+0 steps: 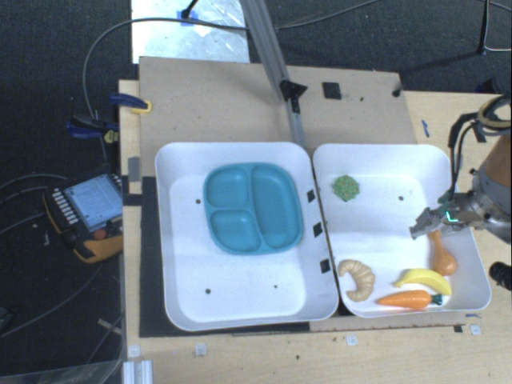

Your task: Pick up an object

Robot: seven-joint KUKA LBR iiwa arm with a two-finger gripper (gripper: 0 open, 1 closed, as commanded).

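Note:
In the right bin (384,166), my gripper (430,223) hangs low at the right side, reaching in from the right under the arm's orange band (498,166). An orange-brown, pear-shaped object (443,256) lies directly below it, its narrow top end meeting the gripper's tip; I cannot tell if it is gripped. A yellow banana (423,279) and an orange carrot (408,299) lie along the bin's front edge. A tan croissant (358,278) rests at the front left. A green broccoli floret (346,187) sits apart at the back left.
The left bin (180,238) holds a blue divided plate (254,208). A grey pole (268,46) slants over the back of the bench. Clamps (120,106) and a handheld device (90,206) lie off the bench's left side.

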